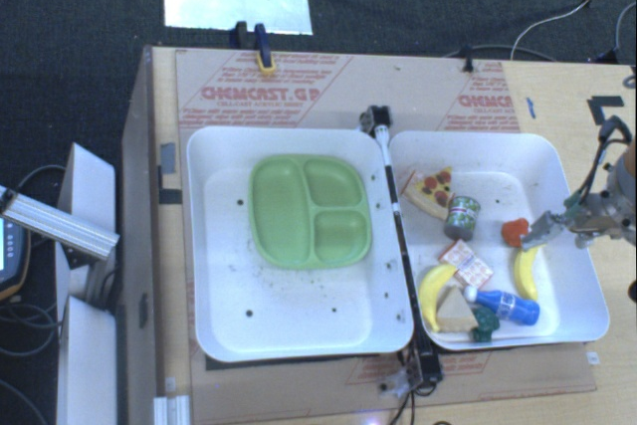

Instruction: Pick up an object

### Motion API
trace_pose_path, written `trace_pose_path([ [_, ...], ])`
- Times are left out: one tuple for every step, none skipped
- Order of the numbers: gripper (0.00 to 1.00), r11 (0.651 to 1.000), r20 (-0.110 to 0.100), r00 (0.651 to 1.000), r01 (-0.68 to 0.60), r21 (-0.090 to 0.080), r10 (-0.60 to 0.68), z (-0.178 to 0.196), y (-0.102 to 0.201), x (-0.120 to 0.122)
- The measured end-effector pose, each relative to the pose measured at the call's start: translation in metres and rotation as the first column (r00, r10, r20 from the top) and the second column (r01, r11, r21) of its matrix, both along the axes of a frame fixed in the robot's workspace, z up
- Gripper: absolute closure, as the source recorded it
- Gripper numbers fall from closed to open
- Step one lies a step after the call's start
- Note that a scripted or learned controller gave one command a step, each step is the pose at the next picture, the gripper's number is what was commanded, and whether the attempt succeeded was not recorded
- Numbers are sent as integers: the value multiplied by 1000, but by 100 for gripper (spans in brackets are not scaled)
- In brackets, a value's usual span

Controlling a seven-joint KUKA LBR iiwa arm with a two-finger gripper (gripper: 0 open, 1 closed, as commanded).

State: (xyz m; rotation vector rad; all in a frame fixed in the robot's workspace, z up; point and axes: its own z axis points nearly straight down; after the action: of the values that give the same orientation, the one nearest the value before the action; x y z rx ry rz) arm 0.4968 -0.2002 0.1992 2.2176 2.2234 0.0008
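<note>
Red block lettering is printed on the pale tan board tabletop [328, 85] behind the two shallow white plastic bins. The line behind the left white bin [214, 214] reads approximately "CHEMCAST GP", with rows of smaller red print above and below it too fine to read. A second red imprint of the same kind behind the right white bin [572, 204] is tilted and only partly legible. No other text is readable.

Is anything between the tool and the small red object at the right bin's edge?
Nothing visible stands between them. The tool sits just right of the red object, almost touching it. A banana lies just below, beside the path rather than across it.
</note>
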Motion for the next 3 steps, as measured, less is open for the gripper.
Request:
trace_pose_path([
  [0, 1000, 8, 1000, -3, -2, 3, -112, -6, 45],
  [100, 1000, 14, 1000, -3, -8, 3, -100, -8, 47],
  [0, 1000, 14, 1000, -2, -7, 2, -100, -8, 47],
])
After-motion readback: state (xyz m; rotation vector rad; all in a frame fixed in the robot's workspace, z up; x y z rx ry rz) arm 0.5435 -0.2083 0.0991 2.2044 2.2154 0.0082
